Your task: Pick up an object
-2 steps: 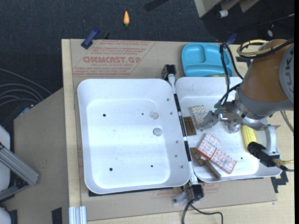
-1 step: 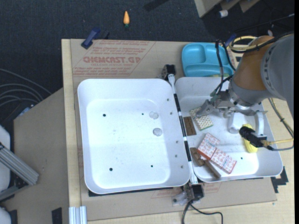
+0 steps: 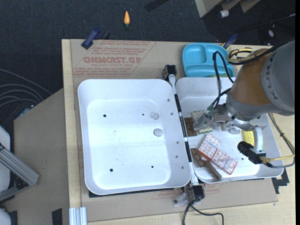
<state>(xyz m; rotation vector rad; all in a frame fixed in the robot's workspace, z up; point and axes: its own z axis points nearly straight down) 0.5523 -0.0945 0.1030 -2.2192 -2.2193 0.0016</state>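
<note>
Nearest, the pale wooden desk (image 3: 131, 205) carries two shallow, glossy white bins with rounded corners. Smooth and wide, the left bin (image 3: 93, 102) has small dark dots on its floor. Along the right bin (image 3: 197, 90) near edge lie a flat pink-and-white patterned packet (image 3: 215, 154), a brown stick (image 3: 206, 165) and a yellow piece (image 3: 248, 136). Above them the jaws (image 3: 206, 118) hang low over crumpled clutter; their opening cannot be told. Beyond sits a moulded blue tray (image 3: 201, 60).
</note>
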